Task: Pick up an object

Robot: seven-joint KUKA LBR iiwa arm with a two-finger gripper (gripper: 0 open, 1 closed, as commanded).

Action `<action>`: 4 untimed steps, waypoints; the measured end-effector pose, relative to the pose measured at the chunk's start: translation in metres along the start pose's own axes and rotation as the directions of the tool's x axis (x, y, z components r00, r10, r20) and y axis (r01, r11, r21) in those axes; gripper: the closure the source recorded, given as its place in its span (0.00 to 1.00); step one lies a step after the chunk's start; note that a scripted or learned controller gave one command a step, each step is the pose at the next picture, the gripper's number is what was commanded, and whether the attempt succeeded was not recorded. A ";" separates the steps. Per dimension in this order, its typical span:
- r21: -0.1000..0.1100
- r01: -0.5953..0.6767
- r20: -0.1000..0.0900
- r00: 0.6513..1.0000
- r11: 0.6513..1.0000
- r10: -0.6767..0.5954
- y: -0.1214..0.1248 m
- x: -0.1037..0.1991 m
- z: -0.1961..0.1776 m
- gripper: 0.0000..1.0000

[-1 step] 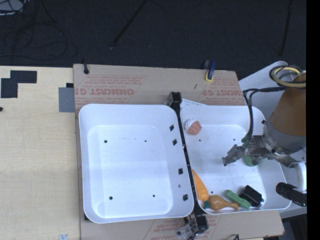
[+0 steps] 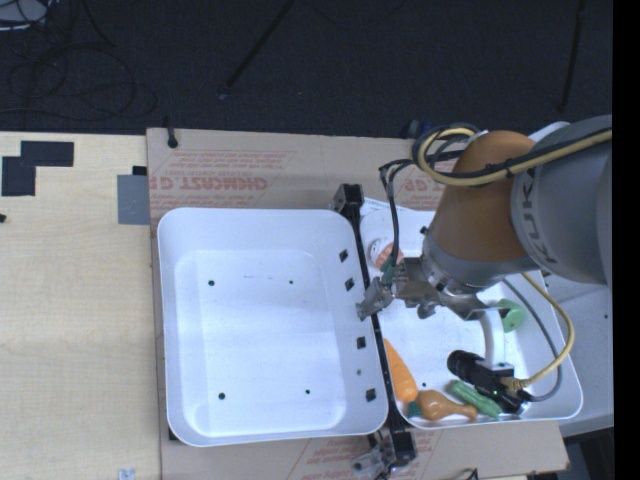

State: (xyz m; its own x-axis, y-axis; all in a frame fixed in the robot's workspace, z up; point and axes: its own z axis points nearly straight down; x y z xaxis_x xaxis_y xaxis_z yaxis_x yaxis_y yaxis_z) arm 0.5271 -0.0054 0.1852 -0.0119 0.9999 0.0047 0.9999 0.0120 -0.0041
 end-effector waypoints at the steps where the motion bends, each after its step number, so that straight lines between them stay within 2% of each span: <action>1: -0.004 -0.015 0.005 1.000 1.000 0.015 -0.043 -0.029 -0.110 0.00; 2: -0.005 -0.003 0.003 1.000 1.000 0.003 0.020 0.069 -0.113 0.00; 3: 0.003 -0.008 0.005 1.000 1.000 0.008 0.017 0.064 -0.121 1.00; 4: 0.005 -0.015 0.006 1.000 1.000 0.015 0.019 0.032 -0.042 1.00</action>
State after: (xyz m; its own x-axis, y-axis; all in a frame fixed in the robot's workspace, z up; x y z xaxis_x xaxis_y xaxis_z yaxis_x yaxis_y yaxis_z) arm 0.5458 0.0267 0.2268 0.0027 1.0000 -0.0009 1.0000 -0.0027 -0.0088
